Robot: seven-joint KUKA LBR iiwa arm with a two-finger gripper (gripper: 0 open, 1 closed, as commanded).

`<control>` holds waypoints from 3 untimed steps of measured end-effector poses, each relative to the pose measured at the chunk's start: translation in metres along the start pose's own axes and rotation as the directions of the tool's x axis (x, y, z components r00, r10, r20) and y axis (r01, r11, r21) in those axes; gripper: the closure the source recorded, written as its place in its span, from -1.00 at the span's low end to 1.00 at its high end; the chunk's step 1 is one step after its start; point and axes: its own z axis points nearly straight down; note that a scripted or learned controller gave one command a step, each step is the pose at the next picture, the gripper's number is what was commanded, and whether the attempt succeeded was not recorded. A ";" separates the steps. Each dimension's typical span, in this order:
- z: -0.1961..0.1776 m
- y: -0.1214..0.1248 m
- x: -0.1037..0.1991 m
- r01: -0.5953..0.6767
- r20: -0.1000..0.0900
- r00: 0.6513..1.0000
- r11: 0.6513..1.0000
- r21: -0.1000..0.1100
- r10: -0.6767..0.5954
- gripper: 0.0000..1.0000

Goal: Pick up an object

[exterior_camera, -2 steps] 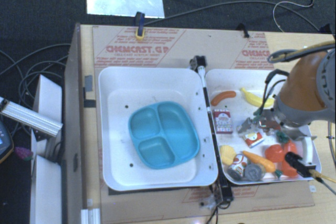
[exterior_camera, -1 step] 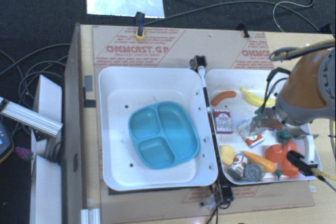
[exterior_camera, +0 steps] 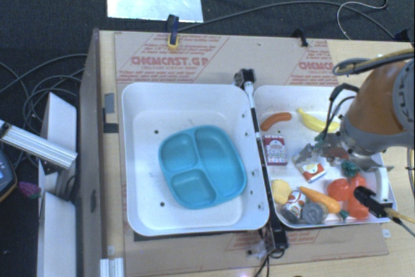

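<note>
Glossy blue plastic tray (exterior_camera: 202,167) in smooth white plastic bin (exterior_camera: 148,115).

Two shallow white bins sit side by side on the desk (exterior_camera: 194,52). The left white bin (exterior_camera: 139,113) holds a light blue plastic plate with three sections (exterior_camera: 202,165). The right white bin (exterior_camera: 285,97) is full of toy food: a brown hot dog (exterior_camera: 277,120), a yellow banana (exterior_camera: 312,120), a small red box (exterior_camera: 275,150), an orange carrot (exterior_camera: 319,198) and a red tomato (exterior_camera: 340,189). The grey arm with the orange band (exterior_camera: 382,104) reaches in from the right. Its tool (exterior_camera: 318,156) hangs low over the right bin, close to a small red and white packet (exterior_camera: 314,171).
</note>
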 end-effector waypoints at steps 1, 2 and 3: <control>-0.008 0.001 0.000 0.000 -0.001 1.000 1.000 0.002 0.000 1.00; -0.008 0.001 0.000 0.000 -0.001 1.000 1.000 0.002 0.000 -1.00; 0.031 -0.003 -0.006 0.000 0.001 1.000 1.000 -0.004 0.000 -1.00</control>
